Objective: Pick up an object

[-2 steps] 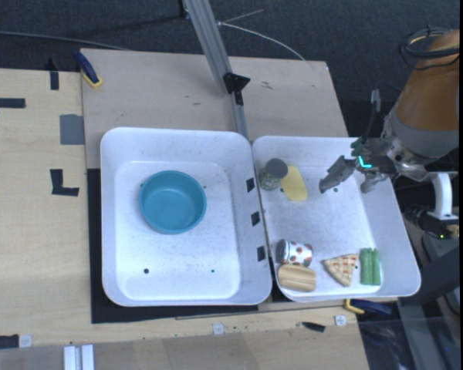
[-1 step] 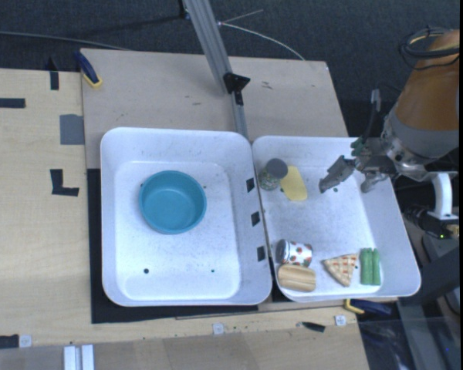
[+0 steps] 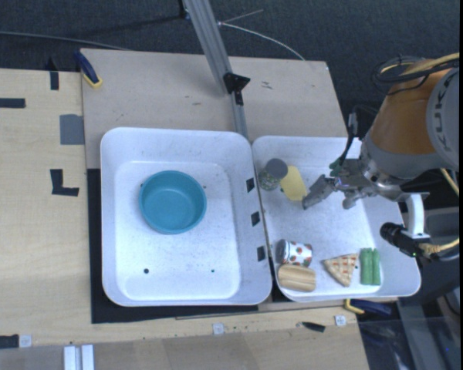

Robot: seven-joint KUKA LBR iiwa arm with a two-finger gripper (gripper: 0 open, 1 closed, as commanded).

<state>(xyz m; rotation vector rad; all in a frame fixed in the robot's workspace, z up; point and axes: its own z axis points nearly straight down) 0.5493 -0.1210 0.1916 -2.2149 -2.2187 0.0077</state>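
My gripper [image 3: 332, 199] hangs over the right bin [image 3: 324, 230], just right of a yellow lemon-like object [image 3: 293, 183]. Its two dark fingers [image 3: 316, 193] stand apart, with nothing between them. A grey round cup [image 3: 275, 171] lies against the yellow object's left side. Along the bin's front lie a small printed can [image 3: 295, 251], a tan bread roll [image 3: 296, 277], a pizza slice [image 3: 342, 268] and a green object [image 3: 370, 266].
The left bin [image 3: 177, 284] holds a blue bowl [image 3: 173, 201]. A slanted metal pole [image 3: 216, 52] runs down to the gap between the bins. The grey and orange arm [image 3: 409, 129] reaches in from the right.
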